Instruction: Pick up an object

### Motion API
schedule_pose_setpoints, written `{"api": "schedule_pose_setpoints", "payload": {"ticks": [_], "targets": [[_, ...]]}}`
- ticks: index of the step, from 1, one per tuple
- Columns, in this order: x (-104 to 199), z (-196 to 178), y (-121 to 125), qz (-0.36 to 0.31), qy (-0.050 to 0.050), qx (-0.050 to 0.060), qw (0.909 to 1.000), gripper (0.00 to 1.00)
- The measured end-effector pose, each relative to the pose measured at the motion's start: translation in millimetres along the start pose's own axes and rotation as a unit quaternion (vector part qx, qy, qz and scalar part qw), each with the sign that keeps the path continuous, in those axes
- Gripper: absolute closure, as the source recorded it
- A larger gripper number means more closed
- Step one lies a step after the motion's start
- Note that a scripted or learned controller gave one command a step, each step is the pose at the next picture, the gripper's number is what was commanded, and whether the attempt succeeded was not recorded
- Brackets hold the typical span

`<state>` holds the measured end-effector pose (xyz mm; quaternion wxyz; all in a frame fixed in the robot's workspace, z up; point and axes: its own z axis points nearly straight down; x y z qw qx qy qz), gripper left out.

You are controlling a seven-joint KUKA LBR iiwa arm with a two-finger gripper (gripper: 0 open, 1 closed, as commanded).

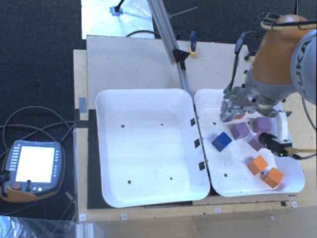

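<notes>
Hanging over the upper part of the right bin (297,185), the end effector (229,114) sat low above the bin floor, under the grey and orange arm (277,58) that reached in from the right. Whether it was spread or pressed together could not be told from this slanted view, and nothing could be seen between its tips. A small orange-red piece (239,116) showed just beside it, partly hidden by the metal.

All the loose things lay in that right bin. A blue block (222,141) sat near the bin's left wall, a little below the end effector. Three purple blocks (241,130) clustered to its right, close together, one of them partly behind a black fitting. Two orange blocks (257,164) lay near the lower right corner, touching or nearly so. The left bin (106,103) held none of them.

The blocks looked like small rigid cubes, probably light foam or wood, with flat matte faces that should not slip much. My judgement was that the blue block offered the easiest pick, since it stood apart from its neighbours with free space on both sides. It should be taken across two opposite flat faces, with the tips squared to its turned edges. The purple cluster risked a tip landing on a neighbour.
</notes>
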<state>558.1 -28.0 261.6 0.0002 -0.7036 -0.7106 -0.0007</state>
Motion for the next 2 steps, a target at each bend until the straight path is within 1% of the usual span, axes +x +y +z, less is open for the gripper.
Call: {"api": "schedule_pose_setpoints", "payload": {"ticks": [1, 2], "targets": [[47, 0, 33, 0.000, 0.000, -0.002, 1.0000, 1.00], [100, 18, 55, 0.000, 0.000, -0.001, 1.0000, 1.00]]}}
